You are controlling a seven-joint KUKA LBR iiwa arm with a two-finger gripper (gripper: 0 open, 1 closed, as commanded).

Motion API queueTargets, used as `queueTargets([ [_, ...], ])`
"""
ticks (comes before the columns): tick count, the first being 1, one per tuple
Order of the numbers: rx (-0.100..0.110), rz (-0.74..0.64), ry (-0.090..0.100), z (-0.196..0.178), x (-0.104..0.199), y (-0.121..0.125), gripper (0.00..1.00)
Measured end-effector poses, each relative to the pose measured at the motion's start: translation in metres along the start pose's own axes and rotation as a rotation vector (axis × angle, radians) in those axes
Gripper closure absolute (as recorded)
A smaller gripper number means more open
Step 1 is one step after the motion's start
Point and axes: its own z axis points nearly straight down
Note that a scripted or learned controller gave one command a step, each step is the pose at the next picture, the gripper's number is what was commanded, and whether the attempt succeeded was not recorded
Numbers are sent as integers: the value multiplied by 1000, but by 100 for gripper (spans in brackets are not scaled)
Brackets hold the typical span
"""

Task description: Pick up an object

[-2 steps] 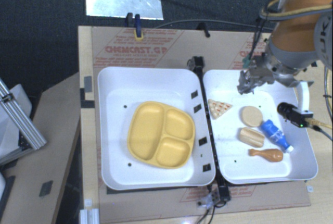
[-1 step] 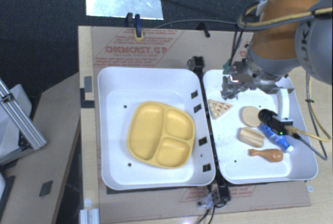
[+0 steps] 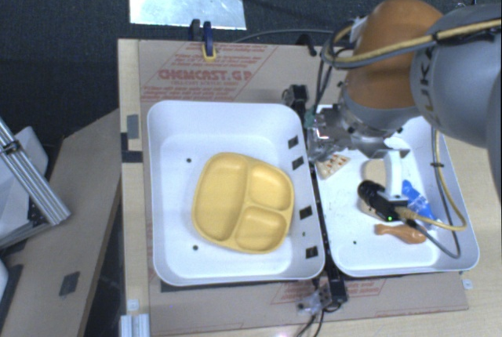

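Note:
My gripper [image 3: 320,141] hangs low over the far left corner of the right bin [image 3: 349,253], close to the wall between the two bins. Right beside it, just to its lower right, a tan waffle-patterned cracker [image 3: 333,164] lies on the bin floor. Further right a white tube [image 3: 394,169] lies with a blue wrapper [image 3: 416,199] next to it. A brown toy drumstick [image 3: 400,232] rests near the front right. The grey wrist and orange band hide the back of this bin.
The left bin [image 3: 172,139] holds a yellow divided plate [image 3: 243,202] in its middle. Black clips sit along the wall between the bins. A cardboard sheet lies under both bins, with a metal frame at the far left.

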Motion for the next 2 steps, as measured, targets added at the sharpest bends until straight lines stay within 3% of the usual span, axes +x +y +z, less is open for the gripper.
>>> queueTargets([
  [1,0,-1,0,-1,43,-28,100],
  [2,-1,6,-1,-2,40,-27,0],
])
